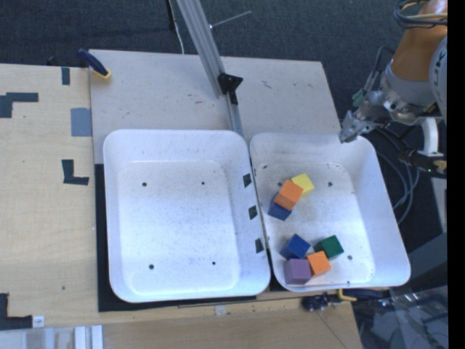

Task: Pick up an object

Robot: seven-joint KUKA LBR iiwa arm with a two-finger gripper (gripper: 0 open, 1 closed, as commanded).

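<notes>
The right bin (378, 187) holds several small blocks. An orange block (290, 193) leans on a yellow block (303, 183), with a dark blue block (279, 211) just below them. Nearer the front lie a blue block (296, 246), a green block (332, 246), a second orange block (318, 262) and a purple block (297, 271). My gripper (351, 131) hangs at the bin's far right corner, above the rim and well away from the blocks. Nothing shows between its tips.
The left bin (116, 195) lies beside the right one. A slanted metal rail (200, 35) with a black clamp (229, 83) runs down to the gap between the bins. A blue and yellow tool (94, 62) rests at the back left of the bench.
</notes>
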